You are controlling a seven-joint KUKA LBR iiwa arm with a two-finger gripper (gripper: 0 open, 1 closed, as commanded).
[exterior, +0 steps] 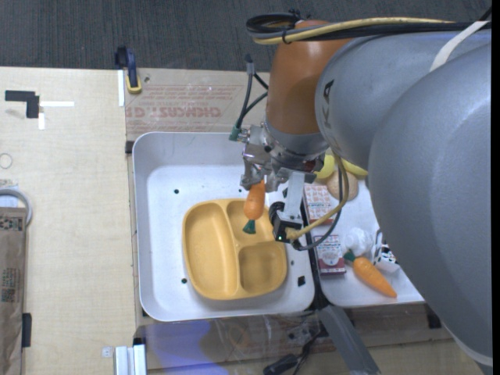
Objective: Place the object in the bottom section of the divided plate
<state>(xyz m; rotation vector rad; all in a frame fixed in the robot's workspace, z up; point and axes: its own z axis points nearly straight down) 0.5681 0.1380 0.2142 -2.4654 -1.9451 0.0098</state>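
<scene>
Even, fairly bright overhead light falls across the white bin (156,233), whose floor reads clean and slightly bluish without blown highlights. The yellow divided plate (226,248) inside it shows soft sheen along its rims and only faint shadow at its edges. To the right of the bin, the grey arm (422,155) looms close to the lens, soft and out of focus, its broad casing smoothly graded. Left of the bin the pale wooden surface (62,233) is flatly lit. Above the bin, dark flooring sinks into murk. Detail overall is slightly grainy.
</scene>
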